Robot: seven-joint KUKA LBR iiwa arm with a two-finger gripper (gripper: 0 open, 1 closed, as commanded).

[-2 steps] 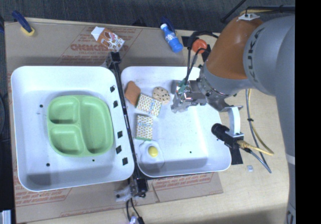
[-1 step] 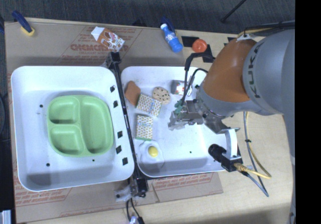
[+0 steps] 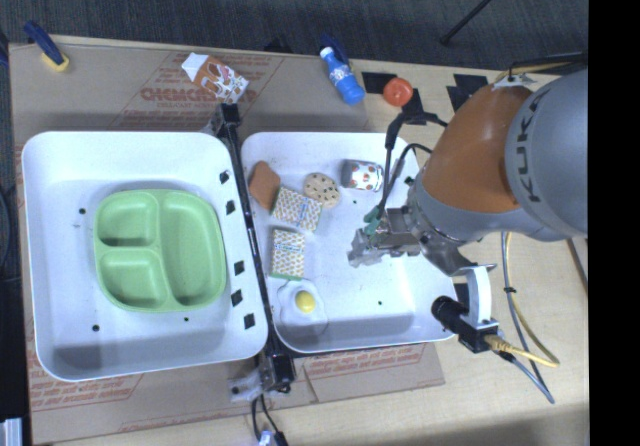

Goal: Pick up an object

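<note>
In the right bin (image 3: 400, 319) lie a brown bread-like piece (image 3: 264, 184), a round cookie (image 3: 321, 188), two patterned crackers (image 3: 297, 208) (image 3: 288, 252), a fried egg toy (image 3: 302, 303) and a small silver-and-red object (image 3: 361, 174). My gripper (image 3: 366, 247) hangs over the middle of the right bin, to the right of the crackers and below the silver object. Nothing shows between its tips. The arm's grey body and orange band (image 3: 480, 154) cover the bin's right side.
The left bin (image 3: 50, 234) holds a green divided tray (image 3: 160, 249). Behind the bins on the cardboard lie a blue bottle (image 3: 343, 75), an orange ball (image 3: 398, 91), a small packet (image 3: 214, 77) and a blue-and-yellow item (image 3: 45, 45).
</note>
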